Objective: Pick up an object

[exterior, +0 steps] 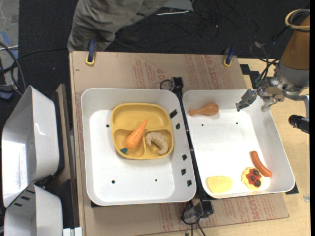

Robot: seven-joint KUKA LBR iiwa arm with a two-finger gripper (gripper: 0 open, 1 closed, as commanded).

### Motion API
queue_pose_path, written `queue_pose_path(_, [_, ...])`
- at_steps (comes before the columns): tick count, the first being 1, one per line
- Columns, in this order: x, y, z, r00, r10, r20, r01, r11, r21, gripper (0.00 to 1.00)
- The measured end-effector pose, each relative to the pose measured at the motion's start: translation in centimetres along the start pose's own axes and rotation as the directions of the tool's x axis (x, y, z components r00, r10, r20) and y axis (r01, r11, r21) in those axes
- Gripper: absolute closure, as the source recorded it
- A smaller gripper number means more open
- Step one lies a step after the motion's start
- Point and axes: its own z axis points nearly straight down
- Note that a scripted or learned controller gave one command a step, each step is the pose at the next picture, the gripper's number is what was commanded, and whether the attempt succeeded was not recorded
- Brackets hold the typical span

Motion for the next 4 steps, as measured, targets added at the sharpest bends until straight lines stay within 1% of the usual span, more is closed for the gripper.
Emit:
queue_pose_path(1, [0.1, 0.3, -1.0, 1.000, -0.004, 0.003, 0.004, 1.000, -0.015, 0.00])
queue_pose_path(2, [0.2, 0.8, 5.3, 1.000, -0.006, 0.002, 0.006, 1.000, -0.010, 0.00])
queue_pose_path(3, [0.3, 0.8, 10.3, 1.000, -0.006, 0.003, 0.006, 1.000, -0.012, 0.00])
queue_pose_path(4, [0.3, 1.0, 8.9, 1.000, -0.008, 0.005, 0.008, 1.000, -0.017, 1.00])
